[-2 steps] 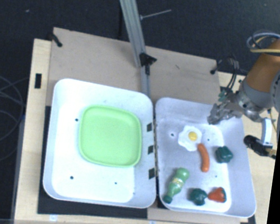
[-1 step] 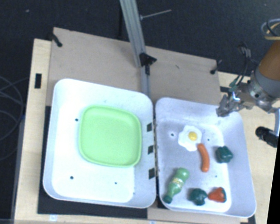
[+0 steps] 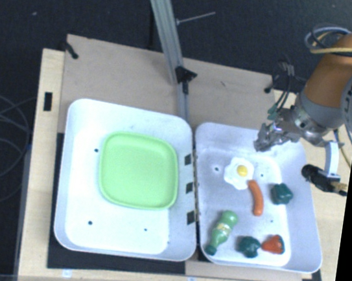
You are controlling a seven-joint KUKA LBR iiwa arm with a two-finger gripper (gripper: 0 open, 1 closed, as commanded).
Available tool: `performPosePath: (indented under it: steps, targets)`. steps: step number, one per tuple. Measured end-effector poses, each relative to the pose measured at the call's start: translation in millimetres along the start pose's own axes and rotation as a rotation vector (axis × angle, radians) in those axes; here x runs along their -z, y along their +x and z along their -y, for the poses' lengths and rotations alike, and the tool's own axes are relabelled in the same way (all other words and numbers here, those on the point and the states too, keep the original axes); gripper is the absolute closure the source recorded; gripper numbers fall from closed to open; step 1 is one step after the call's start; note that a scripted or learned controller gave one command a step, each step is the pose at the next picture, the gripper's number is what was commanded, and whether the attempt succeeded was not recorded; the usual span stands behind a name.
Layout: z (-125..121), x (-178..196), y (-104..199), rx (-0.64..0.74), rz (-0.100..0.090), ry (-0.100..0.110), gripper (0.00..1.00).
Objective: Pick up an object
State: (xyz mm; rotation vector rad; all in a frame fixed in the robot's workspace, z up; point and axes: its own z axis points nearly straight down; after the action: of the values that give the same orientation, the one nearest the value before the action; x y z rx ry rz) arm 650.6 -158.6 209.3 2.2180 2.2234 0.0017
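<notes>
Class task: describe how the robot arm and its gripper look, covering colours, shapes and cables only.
The arm is a rounded grey body with an orange band above the wrist. Thin cables loop over its top. Its gripper is small, dark grey metal, with black fittings beside the wrist.

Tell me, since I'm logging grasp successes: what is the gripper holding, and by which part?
Nothing is seen held. The gripper hangs over the far part of the right bin, apart from the fried egg and sausage lying below it.
</notes>
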Motion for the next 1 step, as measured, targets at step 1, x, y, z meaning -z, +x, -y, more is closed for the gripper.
performPosePath:
  steps: [1]
  targets:
    - [6.1, 14.6, 47.8, 0.001, -0.001, 0.0, 1.0]
